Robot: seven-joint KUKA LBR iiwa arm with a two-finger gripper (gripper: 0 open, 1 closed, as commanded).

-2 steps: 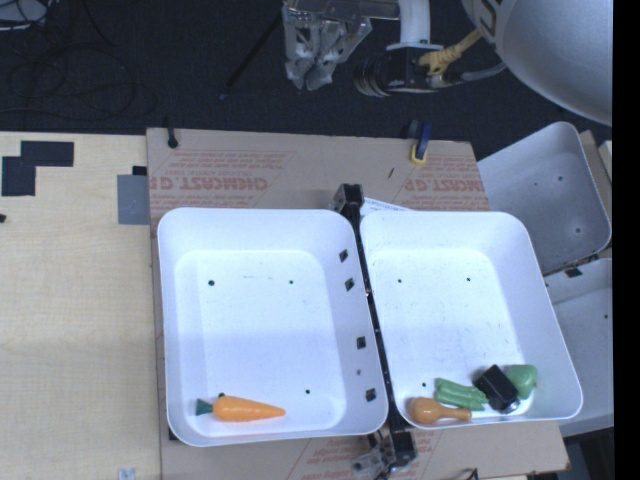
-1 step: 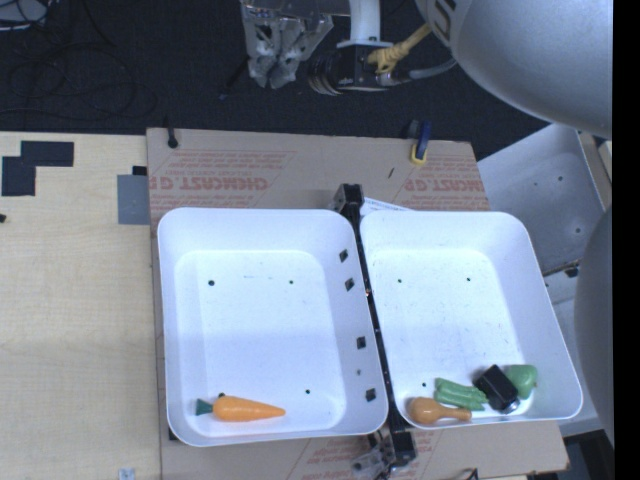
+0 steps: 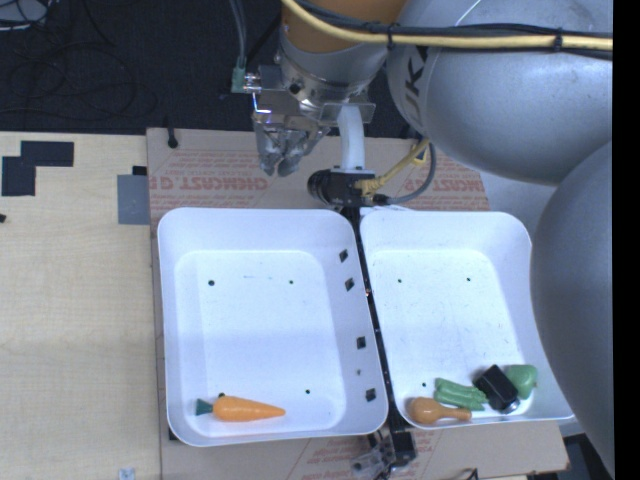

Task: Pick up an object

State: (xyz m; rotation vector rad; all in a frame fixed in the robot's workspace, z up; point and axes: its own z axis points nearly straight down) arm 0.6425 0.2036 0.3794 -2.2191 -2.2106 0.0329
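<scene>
Down low, orange carrot (image 3: 248, 408) with green tip, left bin (image 3: 180, 268), gripper (image 3: 281, 155) clenched, holding nothing

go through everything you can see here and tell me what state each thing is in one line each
Gripper: raised above the far edge of the left bin, nothing between its fingers.
Carrot: lying flat in the left bin, near corner.
Green beans: lying in the right bin, near edge.
Black block: tilted, resting against the green piece.
Green piece: partly covered by the block.
Tan pear: lying on its side.
</scene>
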